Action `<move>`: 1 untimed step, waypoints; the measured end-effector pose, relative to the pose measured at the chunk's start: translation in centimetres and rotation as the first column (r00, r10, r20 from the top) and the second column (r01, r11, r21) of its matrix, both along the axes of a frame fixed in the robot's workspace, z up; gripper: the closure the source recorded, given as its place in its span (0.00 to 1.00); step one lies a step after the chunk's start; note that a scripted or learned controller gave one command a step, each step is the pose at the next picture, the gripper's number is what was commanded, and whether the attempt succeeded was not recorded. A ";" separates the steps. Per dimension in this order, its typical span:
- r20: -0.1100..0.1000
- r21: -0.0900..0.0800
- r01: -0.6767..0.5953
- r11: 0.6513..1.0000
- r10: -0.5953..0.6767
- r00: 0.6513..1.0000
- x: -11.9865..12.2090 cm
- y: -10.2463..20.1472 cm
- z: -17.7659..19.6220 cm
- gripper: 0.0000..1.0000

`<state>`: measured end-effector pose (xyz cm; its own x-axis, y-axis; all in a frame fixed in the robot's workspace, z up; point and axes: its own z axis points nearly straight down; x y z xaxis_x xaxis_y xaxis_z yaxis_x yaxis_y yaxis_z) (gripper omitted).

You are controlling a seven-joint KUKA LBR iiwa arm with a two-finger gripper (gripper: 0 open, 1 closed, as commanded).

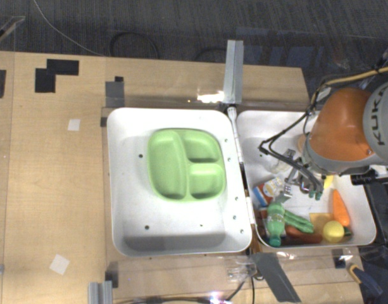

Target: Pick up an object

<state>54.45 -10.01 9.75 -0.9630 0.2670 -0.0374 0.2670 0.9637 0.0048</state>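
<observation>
Objects heaped in right bin point(368, 230): green bottle point(275, 220), carrot point(340, 208), lemon point(333, 231), more beneath. Gripper point(301, 181) low over heap, near bottle; nothing visibly held, grip state cannot tell. Pick judged not yet done; grasp and lift remain. Left bin point(124, 176) holds green tray point(184, 164). Partial lettering on arm, unreadable.

Partial black letters "KU" on grey arm point(378, 116), far right edge; rest cut off. No other legible txt.
</observation>
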 end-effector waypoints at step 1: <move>-0.023 -0.001 -0.141 0.990 0.141 0.990 1.7 -6.4 6.7 0.00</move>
<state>56.15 -16.37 16.43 -0.9916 0.1284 -0.0155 0.1284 0.9917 -0.0027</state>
